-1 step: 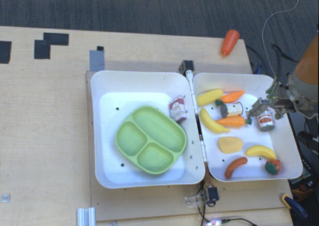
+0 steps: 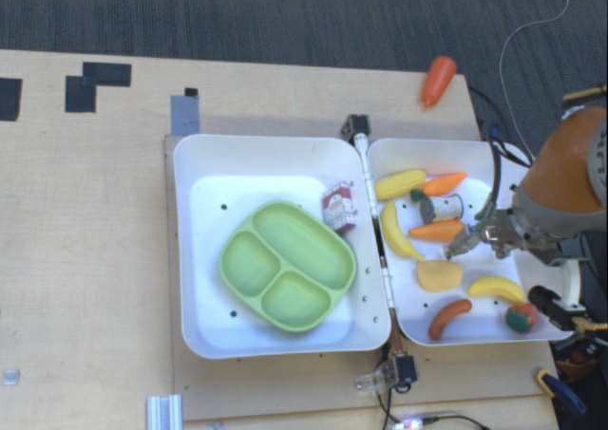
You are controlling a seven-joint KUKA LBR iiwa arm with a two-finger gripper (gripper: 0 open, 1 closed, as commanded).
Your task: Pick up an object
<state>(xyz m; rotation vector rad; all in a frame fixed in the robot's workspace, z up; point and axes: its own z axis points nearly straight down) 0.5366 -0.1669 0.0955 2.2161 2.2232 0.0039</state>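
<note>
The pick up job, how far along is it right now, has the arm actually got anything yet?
Done: the arm has reached over the right bin, with the gripper low among the toy food. In hand: nothing that I can confirm; it sits beside the lower carrot and above the yellow piece, but no item shows between its fingers. Left: grasping one object and lifting it clear of the bin.

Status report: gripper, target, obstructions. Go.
Gripper low over right bin, nothing seen held. Carrot beside fingertips. Bananas, sausage crowd close.
</note>
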